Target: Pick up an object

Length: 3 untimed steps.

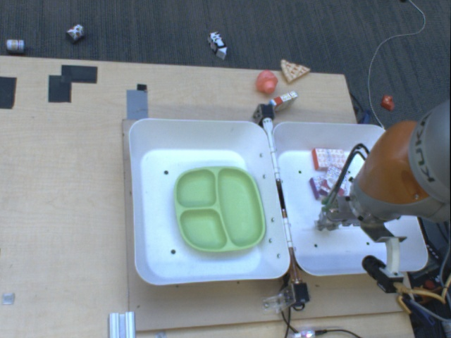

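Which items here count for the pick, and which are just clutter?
Job:
- grey metal pincer
- red-and-white patterned packet
- small purple wrapped item
- right white bin

Lying about:
- green divided plastic tray
- red ball
- toy pizza slice

Stood side by side on the bench (63, 189): left bin (141, 189) with a green three-part tray (220, 208) in its middle, right bin (303, 252) with the gripper (330, 220) low over its floor under the arm (394, 171). Lay in the right bin's far part, just beyond the gripper: a red-and-white packet (328, 158) and a purple item (318, 186). Rested beyond the bins near the bench's far edge: a red ball (266, 82) and a pizza-slice toy (294, 70).
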Tool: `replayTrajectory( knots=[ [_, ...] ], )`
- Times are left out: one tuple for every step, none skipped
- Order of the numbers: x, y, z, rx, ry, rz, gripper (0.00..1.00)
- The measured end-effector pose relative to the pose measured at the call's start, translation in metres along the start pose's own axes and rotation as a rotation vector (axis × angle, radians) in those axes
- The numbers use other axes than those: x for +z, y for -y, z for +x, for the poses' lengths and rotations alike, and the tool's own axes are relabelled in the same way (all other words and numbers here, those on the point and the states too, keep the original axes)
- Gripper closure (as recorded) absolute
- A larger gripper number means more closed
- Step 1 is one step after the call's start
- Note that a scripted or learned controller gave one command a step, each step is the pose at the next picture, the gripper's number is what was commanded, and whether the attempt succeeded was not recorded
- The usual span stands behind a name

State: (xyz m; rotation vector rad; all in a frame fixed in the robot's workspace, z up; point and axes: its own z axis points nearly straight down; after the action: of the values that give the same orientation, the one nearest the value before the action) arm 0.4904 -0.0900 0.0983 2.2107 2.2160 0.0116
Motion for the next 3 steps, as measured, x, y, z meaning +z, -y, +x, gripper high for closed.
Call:
replayTrajectory(
  knots=[
    [0.000, 0.000, 0.000, 0.000, 0.000, 0.000, 0.00],
    [-0.010, -0.001, 0.001, -0.002, -0.001, -0.003, 1.00],
    [-0.010, -0.001, 0.001, -0.002, -0.001, -0.003, 0.00]
  ],
)
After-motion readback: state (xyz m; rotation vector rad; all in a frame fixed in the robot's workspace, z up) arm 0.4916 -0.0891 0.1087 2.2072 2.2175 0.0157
